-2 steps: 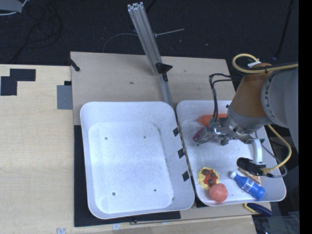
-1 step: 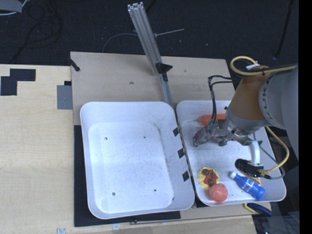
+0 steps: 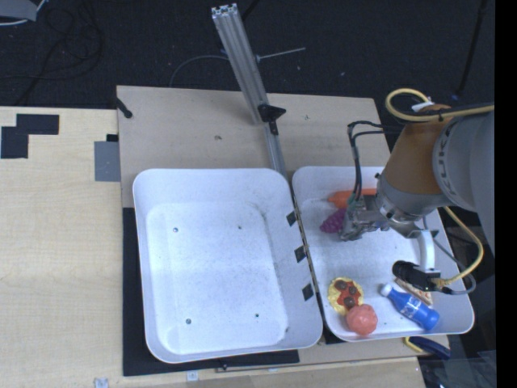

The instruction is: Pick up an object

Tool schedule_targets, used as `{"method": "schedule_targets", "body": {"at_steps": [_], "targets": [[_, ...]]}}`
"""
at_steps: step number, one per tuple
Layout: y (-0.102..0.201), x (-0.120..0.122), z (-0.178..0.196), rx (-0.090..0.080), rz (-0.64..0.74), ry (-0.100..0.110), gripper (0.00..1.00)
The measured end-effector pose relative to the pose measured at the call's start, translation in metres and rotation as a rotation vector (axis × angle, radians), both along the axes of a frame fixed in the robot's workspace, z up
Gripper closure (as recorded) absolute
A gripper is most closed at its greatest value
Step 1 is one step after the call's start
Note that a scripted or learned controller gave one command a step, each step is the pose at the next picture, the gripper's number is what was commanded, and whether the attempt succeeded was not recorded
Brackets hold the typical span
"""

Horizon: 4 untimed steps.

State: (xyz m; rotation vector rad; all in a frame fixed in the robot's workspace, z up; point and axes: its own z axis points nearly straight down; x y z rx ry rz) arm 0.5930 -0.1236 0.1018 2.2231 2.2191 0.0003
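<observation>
1. The right bin (image 3: pixel 323 217) on the desk (image 3: pixel 194 136) holds everything; the left bin (image 3: pixel 210 257) is beside it.
2. My jaws (image 3: pixel 352 229) hover low over the right bin's upper part, just beside the purple object (image 3: pixel 332 221); I cannot tell their state.
3. To grasp well, I judge I should centre over the purple object and avoid the orange carrot-like piece (image 3: pixel 342 196) close behind it.
4. The blue bottle (image 3: pixel 412 306), pink ball (image 3: pixel 363 319) and yellow-red toy (image 3: pixel 345 292) lie well apart near the front.

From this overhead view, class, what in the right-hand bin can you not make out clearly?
- Gripper: finger state, too small and dark against the purple object.
- Orange object: right end hidden behind the arm.
- Yellow item: identity, too blurred.
</observation>
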Motion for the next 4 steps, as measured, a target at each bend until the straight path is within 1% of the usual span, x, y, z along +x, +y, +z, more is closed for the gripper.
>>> {"method": "schedule_targets", "body": {"at_steps": [1, 2, 3, 4], "targets": [[-0.001, 0.01, 0.049, 0.0, 0.002, -0.003, 1.0], [-0.001, 0.008, 0.111, -0.001, 0.001, -0.004, 1.0], [-0.001, 0.008, 0.112, 0.0, 0.002, 0.001, 1.0], [0.057, 0.002, 0.109, 0.001, 0.006, 0.001, 1.0]]}}
